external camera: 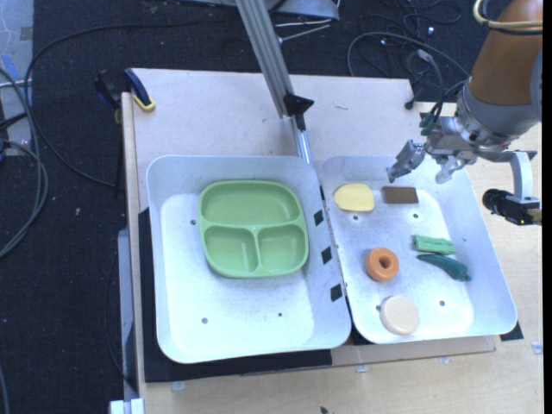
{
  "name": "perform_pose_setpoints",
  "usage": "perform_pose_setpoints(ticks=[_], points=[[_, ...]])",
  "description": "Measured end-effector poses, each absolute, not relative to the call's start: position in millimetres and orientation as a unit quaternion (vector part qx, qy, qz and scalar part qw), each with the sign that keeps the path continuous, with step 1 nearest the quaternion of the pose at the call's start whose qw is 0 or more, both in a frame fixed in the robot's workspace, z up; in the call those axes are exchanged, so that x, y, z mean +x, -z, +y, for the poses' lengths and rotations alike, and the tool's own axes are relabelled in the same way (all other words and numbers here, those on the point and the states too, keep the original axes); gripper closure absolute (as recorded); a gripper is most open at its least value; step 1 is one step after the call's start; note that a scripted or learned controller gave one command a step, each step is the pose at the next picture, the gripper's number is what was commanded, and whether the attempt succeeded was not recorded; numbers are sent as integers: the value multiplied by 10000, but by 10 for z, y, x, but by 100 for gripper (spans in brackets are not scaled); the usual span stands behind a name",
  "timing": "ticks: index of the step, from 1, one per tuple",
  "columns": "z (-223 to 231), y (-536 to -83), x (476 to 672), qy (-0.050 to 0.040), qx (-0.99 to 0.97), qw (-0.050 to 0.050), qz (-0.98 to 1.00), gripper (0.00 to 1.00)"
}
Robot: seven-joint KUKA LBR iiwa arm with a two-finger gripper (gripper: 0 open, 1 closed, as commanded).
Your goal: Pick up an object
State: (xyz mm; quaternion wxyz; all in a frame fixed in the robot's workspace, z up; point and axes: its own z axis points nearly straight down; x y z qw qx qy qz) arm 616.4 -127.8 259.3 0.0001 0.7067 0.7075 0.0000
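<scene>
The right bin (483,257) holds several small objects: a yellow piece (354,197), a brown block (400,196), an orange ring (382,264), a light green piece (433,245), a dark green piece (448,267) and a cream round piece (400,314). My gripper (423,167) hangs over the bin's far edge, just above and right of the brown block. Its two fingers are spread apart with nothing between them.
A green divided plate (254,228) lies in the left bin (172,309). A slanted metal pole (269,46) rises behind the bins. Cables trail over the dark floor at the back, and a yellow-tipped tool (138,90) lies at the bench's far left corner.
</scene>
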Motion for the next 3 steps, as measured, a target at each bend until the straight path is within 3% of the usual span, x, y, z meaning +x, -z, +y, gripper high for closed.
perform_pose_setpoints(ticks=[3], points=[[-1092, -1107, 6131, 18, 7071, -23, 7071, 0]])
